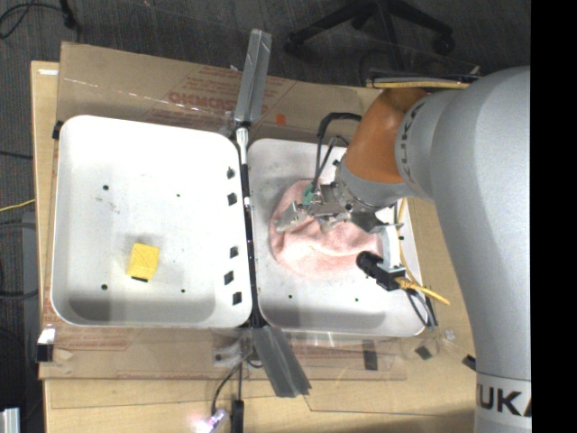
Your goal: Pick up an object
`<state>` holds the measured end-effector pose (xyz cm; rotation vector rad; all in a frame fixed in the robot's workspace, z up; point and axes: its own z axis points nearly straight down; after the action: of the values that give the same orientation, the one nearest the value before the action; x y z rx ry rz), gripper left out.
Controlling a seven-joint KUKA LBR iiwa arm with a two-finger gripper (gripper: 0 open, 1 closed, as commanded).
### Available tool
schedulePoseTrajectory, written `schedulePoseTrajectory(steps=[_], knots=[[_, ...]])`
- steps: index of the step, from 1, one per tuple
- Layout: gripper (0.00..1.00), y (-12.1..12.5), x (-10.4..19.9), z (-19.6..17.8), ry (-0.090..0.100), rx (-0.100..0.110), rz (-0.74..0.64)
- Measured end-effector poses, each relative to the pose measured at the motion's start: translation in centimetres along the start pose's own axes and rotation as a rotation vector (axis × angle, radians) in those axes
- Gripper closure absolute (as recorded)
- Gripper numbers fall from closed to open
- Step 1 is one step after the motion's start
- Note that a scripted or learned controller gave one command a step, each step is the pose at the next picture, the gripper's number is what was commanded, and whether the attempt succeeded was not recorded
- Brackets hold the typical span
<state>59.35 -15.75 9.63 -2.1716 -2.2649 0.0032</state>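
Nearest you, at the bottom of the view, a grey bar (275, 363) juts out at a slant from the front of the bench (135, 395), where the two bins meet.

Look next at the left bin (144, 133). You have a small yellow block (143, 261) lying on its floor, toward the front left corner, well apart from the arm and from everything else.

Now the right bin (270, 309). A pink cloth (315, 242) lies crumpled in its middle, a little toward the divider (242, 233) between the bins. The gripper (311, 207) is down on the cloth's upper part, its metal tip touching the fabric. The cloth bunches up just around it and spreads out below and to the right of it. You cannot tell from here how the gripper is set or whether any fabric is caught in it; the wrist hides the rest.

Just right of the cloth, a black fitting (377, 270) with a thin yellow wire hangs off the wrist, over the bin's front right part.

Behind the gripper, the orange band (379, 142) and the grey arm (469, 206) take up the right side.

Farthest from you, a second grey bar (252, 75) rises from the divider across the brown cardboard (162, 84) behind the bins, and beyond that a chair base (379, 12) stands on the dark floor.
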Motion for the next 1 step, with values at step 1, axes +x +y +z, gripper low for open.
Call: schedulePoseTrajectory(steps=[1], knots=[[1.00,-0.01,-0.08,-0.97,-0.001,0.002,-0.003]])
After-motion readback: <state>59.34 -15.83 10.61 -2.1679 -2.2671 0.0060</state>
